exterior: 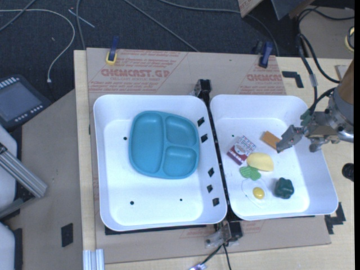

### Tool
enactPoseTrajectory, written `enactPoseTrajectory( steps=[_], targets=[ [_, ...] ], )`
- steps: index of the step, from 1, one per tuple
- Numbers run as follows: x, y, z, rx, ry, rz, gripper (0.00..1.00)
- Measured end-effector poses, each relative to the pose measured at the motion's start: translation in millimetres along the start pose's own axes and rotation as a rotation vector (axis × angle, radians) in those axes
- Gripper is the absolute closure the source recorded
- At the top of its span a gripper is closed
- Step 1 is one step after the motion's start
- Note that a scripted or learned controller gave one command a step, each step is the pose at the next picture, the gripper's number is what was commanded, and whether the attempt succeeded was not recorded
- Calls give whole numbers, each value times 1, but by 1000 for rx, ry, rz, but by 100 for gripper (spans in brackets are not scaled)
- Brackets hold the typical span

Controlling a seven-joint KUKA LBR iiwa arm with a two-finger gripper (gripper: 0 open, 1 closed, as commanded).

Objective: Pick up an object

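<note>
The right bin (292, 107) holds several small objects. An orange block (270, 139) lies near a red and white packet (242, 149). Below them are a yellow lemon-like piece (260, 162), a flat green piece (250, 173), a small yellow item (258, 193) and a dark green pepper (284, 188). My gripper (301, 143) hangs over the right side of this bin, just right of the orange block. Its fingers are spread open with nothing between them; the left fingertip (285, 141) is close to the block.
The left bin (107, 167) contains a blue divided plate (165, 145). A black divider (209, 145) runs between the bins. Cables and a cardboard box sit beyond the bench at the top.
</note>
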State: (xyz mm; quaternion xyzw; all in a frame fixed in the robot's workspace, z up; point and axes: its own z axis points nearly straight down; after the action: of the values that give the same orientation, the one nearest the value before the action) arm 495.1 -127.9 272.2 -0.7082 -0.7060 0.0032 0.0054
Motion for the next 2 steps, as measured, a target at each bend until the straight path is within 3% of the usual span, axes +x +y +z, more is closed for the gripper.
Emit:
enactPoseTrajectory(
  steps=[1,2],
  targets=[
    [0,2,-5,-11,-2,-3,0],
    [-6,9,51,-6,-1,-2,0]
  ],
)
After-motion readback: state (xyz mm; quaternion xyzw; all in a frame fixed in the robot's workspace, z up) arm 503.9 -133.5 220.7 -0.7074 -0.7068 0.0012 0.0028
